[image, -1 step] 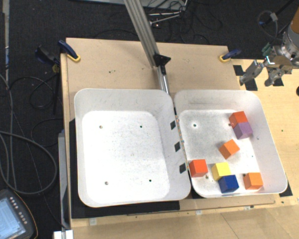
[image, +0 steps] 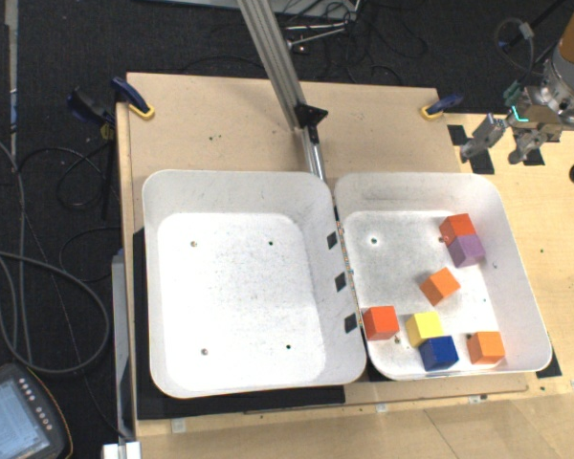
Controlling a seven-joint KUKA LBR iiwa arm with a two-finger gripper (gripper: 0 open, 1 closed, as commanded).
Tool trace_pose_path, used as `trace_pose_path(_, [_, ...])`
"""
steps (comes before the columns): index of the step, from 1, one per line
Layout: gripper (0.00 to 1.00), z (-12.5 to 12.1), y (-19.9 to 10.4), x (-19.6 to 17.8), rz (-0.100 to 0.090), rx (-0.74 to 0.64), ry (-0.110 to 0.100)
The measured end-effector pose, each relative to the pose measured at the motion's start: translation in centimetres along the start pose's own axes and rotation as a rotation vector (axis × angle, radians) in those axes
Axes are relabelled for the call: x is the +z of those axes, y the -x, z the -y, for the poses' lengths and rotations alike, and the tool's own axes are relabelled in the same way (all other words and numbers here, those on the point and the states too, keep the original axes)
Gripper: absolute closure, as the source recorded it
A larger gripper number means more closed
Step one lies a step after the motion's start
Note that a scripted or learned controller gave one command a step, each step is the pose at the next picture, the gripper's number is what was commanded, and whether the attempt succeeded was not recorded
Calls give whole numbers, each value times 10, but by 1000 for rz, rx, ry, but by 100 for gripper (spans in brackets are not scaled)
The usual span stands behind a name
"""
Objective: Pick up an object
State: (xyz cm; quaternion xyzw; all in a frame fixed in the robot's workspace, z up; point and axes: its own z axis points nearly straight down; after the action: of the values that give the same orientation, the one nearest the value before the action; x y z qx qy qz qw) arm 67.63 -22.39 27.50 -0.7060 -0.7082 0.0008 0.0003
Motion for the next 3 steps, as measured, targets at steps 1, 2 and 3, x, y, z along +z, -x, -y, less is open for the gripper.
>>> trace_pose_path(1, [0, 9, -5, 50, -1, 3, -3])
trace_pose_path(2, [0, 11, -8, 93, 0, 2, -2])
trace_pose_path(3, [0, 8, -17, 142, -1, 0, -1])
